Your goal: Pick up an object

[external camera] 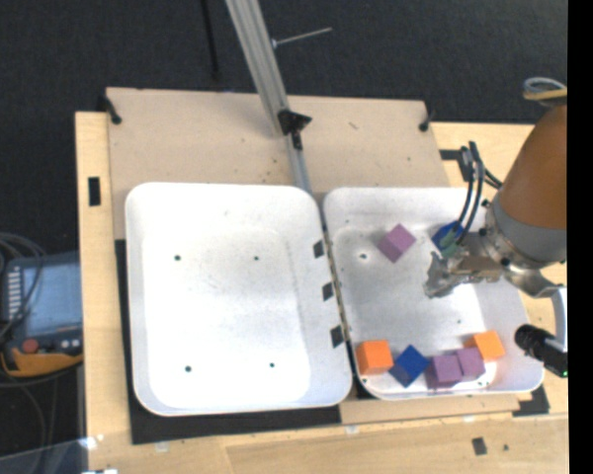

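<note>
Grey and orange, the arm reaches in from the right over the right bin (pixel 348 227), its pincer (pixel 438 280) pointing down at the bin floor; whether it is apart or together, I cannot tell. A purple block (pixel 397 241) lies near it, up-left; other blocks, orange (pixel 375 355), blue (pixel 409 364) and purple (pixel 443 370), line the near wall.
</note>
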